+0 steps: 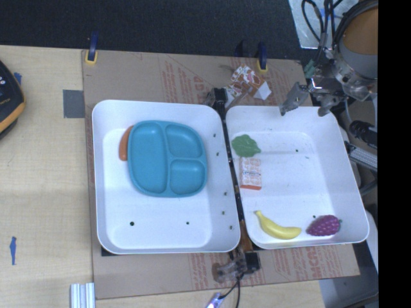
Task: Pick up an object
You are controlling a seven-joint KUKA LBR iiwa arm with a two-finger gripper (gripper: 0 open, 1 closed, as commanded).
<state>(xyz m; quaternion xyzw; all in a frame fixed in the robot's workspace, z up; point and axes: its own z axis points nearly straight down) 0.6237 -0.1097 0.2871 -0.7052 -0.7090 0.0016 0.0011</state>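
Note:
The right bin holds a green leafy toy, a small red-and-white packet, a yellow banana and a purple bunch of grapes. In the left bin lies a blue divided plate, with an orange item partly hidden under its left side. My gripper hangs over the far rim of the right bin, at its back right. It is open, its two fingers spread wide, with nothing between them. It is well apart from every object.
Both bins rest on a cardboard sheet clamped at the back. A crumpled wrapper lies behind the bins. A yellow-and-black device sits at the left edge. Cables and the arm's body crowd the top right corner.

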